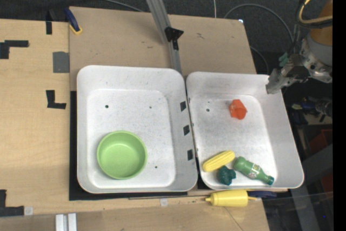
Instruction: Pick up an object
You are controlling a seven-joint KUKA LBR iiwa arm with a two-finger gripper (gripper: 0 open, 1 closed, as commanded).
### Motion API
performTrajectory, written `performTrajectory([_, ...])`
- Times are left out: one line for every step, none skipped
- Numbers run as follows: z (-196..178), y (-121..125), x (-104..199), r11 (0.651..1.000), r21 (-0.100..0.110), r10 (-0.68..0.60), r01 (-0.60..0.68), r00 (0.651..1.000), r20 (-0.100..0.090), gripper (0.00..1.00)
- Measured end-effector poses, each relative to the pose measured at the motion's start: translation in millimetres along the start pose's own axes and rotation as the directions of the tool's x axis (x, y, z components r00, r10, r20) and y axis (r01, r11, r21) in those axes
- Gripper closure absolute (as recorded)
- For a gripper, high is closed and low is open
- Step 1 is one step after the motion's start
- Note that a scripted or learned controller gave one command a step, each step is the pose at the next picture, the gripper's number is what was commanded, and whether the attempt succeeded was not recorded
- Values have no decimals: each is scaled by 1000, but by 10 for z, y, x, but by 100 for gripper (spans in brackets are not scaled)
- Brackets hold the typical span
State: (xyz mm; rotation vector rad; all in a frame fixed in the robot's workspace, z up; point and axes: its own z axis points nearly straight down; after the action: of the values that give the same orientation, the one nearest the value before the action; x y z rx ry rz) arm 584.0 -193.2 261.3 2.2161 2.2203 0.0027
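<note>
Bins are sitting side by side, 2 of them. Left bin (86,84) is holding a green bowl (121,154) at its 7 o'clock corner. Right bin (281,116) is carrying a red block (237,109) toward 12 o'clock, while a corn cob (218,160), a dark green piece (226,175) and a green bottle (252,170) are crowding together at 6 o'clock. A yellow bottle (230,198) is lying on the bench just below that bin. Gripper (274,83) is hovering over the right bin's 2 o'clock corner, well apart from every object; whether it is parted or closed, I cannot tell.
</note>
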Motion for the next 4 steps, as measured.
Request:
performTrajectory([70, -36, 429, 1000, 6, -3, 3, 1000, -3, 100])
performTrajectory([225, -134, 980, 1000, 8, -4, 4, 1000, -4, 100])
performTrajectory([255, -275, 1419, 1000, 8, -3, 3, 1000, -3, 100])
performTrajectory([283, -287, 2042, 1000, 7, -6, 6, 1000, -3, 100])
